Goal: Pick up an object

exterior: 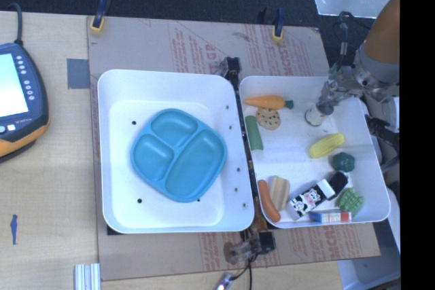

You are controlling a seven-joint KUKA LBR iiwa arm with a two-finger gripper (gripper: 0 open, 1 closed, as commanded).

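My gripper [325, 102] hangs over the upper right part of the right bin [378, 166], and from this slanted view I cannot tell how it is set, nor do I see anything caught in it. Just below its tip lies a small pale round thing [313, 117], too blurred for me to name. The likeliest pick, I judge, is the corn [326, 145]: it lies a little below my tip, toward the near side of the bin, apart from its neighbours. It is a stubby yellow cob, its long axis running left to right with the right end tipped slightly up, so I would want to close across its short width. To my left sit the carrot [264, 102], orange with a green end and lying level, and the cookie [269, 119] touching just under it; further left a green cucumber [253, 132] stands lengthwise along the bin's wall. Below the corn are a dark green lump [343, 161], a cow-patterned box [315, 197], a tube [330, 216] and a ridged green piece [351, 201], crowded together in the lower right corner. A sausage [268, 201] and a tan wedge [278, 190] lie touching at the lower left. The left bin [115, 146] holds a blue plate [178, 155], well apart from me.
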